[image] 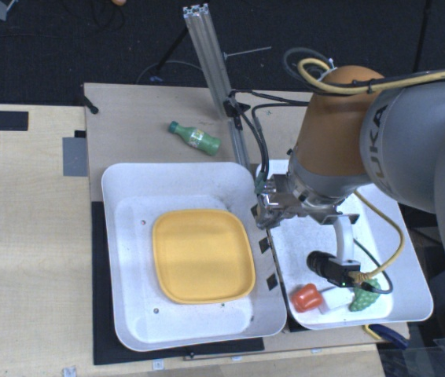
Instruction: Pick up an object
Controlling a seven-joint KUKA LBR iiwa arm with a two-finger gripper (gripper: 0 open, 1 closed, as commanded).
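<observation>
My gripper (269,209) hangs below the big orange and grey wrist, over the left rim of the right bin (411,289), close to the divider between the bins. In that bin's front part lie a small red object (307,296) and a green bumpy object (362,298), both in front of the gripper and apart from it. A yellow square plate (203,254) lies flat in the left bin (124,210), left of the gripper. The wrist hides most of the right bin's back half.
A green bottle (195,137) lies on its side on the bench behind the left bin. A slanted aluminium post (213,57) rises behind the bins. A black cylinder on a white bracket (330,267) and cables hang over the right bin.
</observation>
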